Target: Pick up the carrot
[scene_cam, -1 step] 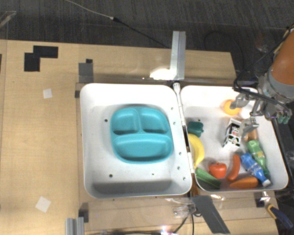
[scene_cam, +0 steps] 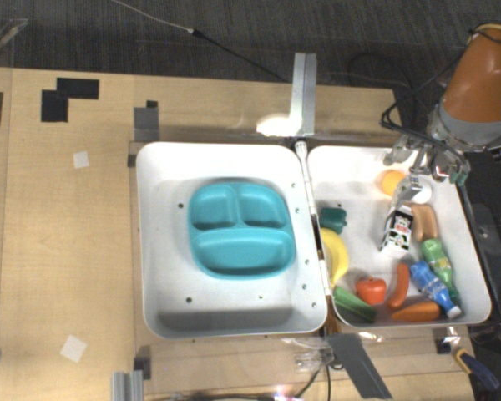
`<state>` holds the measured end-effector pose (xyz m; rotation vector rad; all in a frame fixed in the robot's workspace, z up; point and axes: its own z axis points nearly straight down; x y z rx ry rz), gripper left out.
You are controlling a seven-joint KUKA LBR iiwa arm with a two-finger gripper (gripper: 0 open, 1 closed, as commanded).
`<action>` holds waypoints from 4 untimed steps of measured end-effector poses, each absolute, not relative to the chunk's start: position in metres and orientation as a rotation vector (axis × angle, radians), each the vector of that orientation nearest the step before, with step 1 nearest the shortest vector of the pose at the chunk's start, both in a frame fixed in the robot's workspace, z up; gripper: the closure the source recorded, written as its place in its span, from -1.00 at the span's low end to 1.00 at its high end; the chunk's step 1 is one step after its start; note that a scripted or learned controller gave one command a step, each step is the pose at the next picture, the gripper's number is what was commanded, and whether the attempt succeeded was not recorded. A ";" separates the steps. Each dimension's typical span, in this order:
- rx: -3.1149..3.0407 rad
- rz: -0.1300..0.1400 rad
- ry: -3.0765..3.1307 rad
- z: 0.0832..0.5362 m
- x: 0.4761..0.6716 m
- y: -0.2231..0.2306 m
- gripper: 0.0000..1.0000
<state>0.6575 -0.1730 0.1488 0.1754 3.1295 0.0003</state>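
Looking down on the surface [scene_cam: 58,249], I see two white bins side by side. Left bin [scene_cam: 159,224] holds a teal divided plate [scene_cam: 240,227], sitting flat near the middle. Right bin [scene_cam: 476,291] has all the clutter. Arm [scene_cam: 476,82] reaches in from the right, orange band above the wrist, and the pincer [scene_cam: 411,192] hangs over the upper part of the right bin, just beside a yellow-orange round fruit [scene_cam: 391,180]. I can't tell if the fingers are spread or pressed together; they blur into the items underneath, and I see nothing clearly between them. Carrot [scene_cam: 416,312] lies on its side along the near wall of the right bin, at the front right, well apart from the pincer. It touches or nearly touches a blue bottle [scene_cam: 432,286] lying diagonally just above it. Left of the carrot sit a red-orange pepper-like piece [scene_cam: 399,282], a tomato [scene_cam: 370,290] and a green vegetable [scene_cam: 354,301]. Banana [scene_cam: 336,253] lies against the left wall, a dark green item [scene_cam: 332,218] above it. A small black-and-white carton [scene_cam: 397,229] stands below the pincer, with a sausage [scene_cam: 424,221] just right of it and a green bumpy item [scene_cam: 435,256] below that.
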 end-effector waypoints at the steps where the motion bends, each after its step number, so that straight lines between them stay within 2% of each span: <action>1: 0.384 0.004 3.118 0.086 0.656 -0.199 -1.00; 2: 0.370 0.002 3.095 0.104 0.663 -0.197 1.00; 3: 0.369 0.003 3.106 0.102 0.661 -0.196 -1.00; 4: 0.478 0.001 3.106 0.087 0.659 -0.204 -1.00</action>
